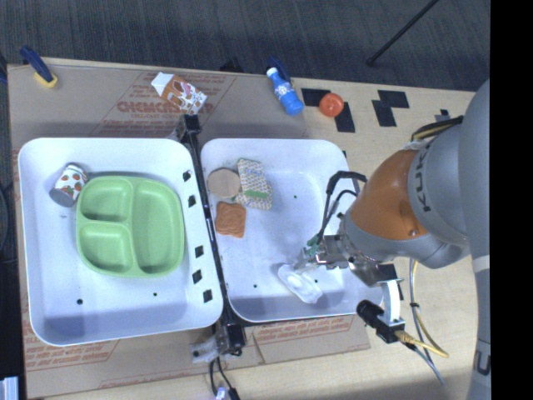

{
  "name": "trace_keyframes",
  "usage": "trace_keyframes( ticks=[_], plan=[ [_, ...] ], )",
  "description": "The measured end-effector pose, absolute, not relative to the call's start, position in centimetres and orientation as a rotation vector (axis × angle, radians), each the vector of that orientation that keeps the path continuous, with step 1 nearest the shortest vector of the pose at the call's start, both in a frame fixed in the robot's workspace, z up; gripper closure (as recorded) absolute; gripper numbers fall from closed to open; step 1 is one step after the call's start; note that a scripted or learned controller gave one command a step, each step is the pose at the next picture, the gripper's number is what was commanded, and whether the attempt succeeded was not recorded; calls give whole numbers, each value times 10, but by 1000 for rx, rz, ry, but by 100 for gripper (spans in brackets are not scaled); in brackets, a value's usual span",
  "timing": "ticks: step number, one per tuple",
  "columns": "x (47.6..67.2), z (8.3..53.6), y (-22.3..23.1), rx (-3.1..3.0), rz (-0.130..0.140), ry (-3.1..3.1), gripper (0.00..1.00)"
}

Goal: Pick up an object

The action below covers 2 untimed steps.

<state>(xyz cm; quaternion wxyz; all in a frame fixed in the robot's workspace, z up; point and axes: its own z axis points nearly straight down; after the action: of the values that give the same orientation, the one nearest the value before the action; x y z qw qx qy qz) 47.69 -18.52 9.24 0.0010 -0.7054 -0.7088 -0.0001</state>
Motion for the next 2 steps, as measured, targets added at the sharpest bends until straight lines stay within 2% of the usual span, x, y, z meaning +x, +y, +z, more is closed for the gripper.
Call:
trace_keyframes(
  ticks=[1,2],
  plan=[
    [478,222,-166,-2217,-3,-2231,100],
    [477,221,-166,-2216,-1,-2229,0]
  ],
)
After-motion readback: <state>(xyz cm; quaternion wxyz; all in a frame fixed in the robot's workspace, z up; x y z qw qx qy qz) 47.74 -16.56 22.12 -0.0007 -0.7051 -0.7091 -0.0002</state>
